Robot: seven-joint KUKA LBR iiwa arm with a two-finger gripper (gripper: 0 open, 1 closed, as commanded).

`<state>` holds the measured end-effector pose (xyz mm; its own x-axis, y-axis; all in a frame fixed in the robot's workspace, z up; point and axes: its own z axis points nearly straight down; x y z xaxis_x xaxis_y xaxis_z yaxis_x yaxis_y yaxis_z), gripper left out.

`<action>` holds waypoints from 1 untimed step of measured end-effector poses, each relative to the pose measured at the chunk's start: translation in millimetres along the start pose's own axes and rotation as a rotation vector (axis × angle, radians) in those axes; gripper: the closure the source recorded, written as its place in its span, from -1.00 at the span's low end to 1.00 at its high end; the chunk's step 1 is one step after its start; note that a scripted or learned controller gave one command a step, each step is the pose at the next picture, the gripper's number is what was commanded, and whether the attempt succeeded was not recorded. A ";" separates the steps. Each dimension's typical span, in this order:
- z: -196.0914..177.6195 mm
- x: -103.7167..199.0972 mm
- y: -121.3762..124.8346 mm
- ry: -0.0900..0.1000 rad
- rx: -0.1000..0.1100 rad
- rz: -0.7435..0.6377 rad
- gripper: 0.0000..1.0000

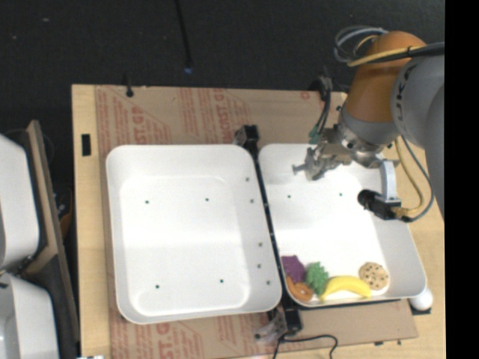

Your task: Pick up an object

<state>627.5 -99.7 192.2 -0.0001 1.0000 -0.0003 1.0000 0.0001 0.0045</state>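
Several small toy foods lie along the near edge of the right bin (337, 215): a purple piece (293, 265), an orange piece (301, 292), a green piece (317, 275), a yellow banana (346, 287) and a round cookie (373, 275). My gripper (316, 166) hangs over the far part of the right bin, well away from those items. I see nothing between its fingers.
The left bin (187, 230) sits beside the right one, their rims meeting at a dark divider. A black clamp (246, 135) stands at the far junction of the bins. The arm's cables (389, 200) trail over the right bin's right side.
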 end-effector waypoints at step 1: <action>-50.4 -0.7 1.1 0.000 -0.001 0.000 1.00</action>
<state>628.4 -100.4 242.6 0.0002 1.0000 -0.0005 1.0000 -0.0002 0.0053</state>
